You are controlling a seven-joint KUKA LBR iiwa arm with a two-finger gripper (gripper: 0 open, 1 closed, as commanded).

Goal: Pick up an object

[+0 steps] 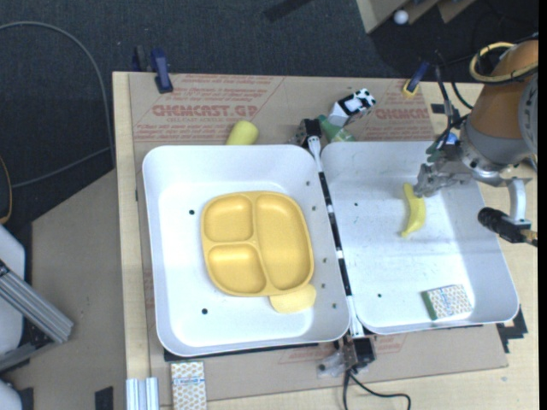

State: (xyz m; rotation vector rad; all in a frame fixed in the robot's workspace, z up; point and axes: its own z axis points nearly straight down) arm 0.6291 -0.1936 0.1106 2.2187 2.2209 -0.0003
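So my pincer (430, 180) was hanging low over the right bin (479, 289), near its far edge, just above the top end of the banana (414, 213). Honestly I couldn't tell how wide it was open from up there, it was too small and dark, and I couldn't see anything in it. The banana was lying flat on the bin floor, well apart from the little patterned sponge (447, 301) down by the near corner. Over in the left bin (171, 254) sat the yellow divided plate (255, 243) with a yellow block (292, 300) tucked against its near edge. I'd call this the approach step, nothing lifted yet. Next move probably needed me to line up across the banana's narrow width, drop a bit, then close.
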